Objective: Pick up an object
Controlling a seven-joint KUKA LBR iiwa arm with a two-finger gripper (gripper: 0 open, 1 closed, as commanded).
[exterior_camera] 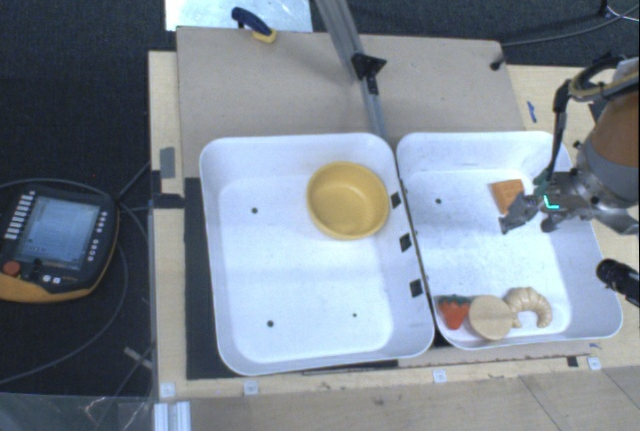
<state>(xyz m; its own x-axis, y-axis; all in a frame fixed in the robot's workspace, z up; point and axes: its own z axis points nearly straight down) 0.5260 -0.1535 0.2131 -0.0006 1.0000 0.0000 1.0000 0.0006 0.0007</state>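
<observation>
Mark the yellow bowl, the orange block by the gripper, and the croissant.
yellow bowl (347, 200), camera view, inner bottom of the bowl.
orange block (506, 192), camera view, middle of its top face.
croissant (530, 304), camera view, middle of its curved body.

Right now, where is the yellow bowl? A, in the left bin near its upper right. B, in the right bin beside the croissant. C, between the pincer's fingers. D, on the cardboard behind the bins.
A: the yellow bowl sits inside the left bin, toward its upper right, apart from the pincer.
</observation>
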